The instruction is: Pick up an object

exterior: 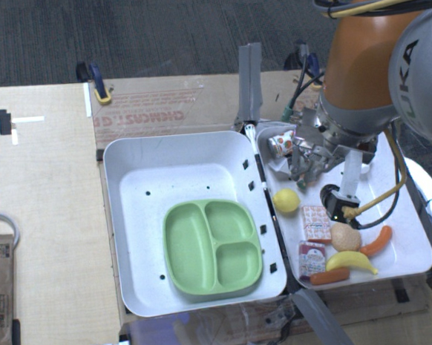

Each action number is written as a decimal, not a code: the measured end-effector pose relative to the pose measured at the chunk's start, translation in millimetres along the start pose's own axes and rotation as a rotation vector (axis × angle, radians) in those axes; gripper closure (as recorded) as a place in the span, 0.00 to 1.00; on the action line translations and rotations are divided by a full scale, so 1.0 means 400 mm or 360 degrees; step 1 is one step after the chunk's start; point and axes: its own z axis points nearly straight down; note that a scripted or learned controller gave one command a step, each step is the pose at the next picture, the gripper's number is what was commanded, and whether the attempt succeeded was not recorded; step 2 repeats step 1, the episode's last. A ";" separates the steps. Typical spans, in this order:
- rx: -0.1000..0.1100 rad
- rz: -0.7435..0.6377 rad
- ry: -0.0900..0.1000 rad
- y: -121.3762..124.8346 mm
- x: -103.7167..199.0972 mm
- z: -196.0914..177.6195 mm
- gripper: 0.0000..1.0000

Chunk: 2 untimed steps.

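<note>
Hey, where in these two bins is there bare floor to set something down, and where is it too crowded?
Free: the left bin has bare floor above and left of the green divided plate. Crowded: the right bin's near end, with the lemon, packets, banana and sausages, and its far end under the gripper.

You can read red upside-down letters on the cardboard sheet (155,106) behind the bins, something like "CHEMCST". On the arm (414,63), black letters "KU" show. The small packets' (316,223) print is too small to read.

One fixed camera looks down, seemingly slanted, on both bins (122,212).
</note>
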 end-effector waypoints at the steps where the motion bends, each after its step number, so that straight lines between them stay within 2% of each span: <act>1: -0.0008 0.0565 0.0018 0.112 -0.113 0.212 1.00; 2: -0.0008 0.0565 0.0018 0.112 -0.113 0.212 1.00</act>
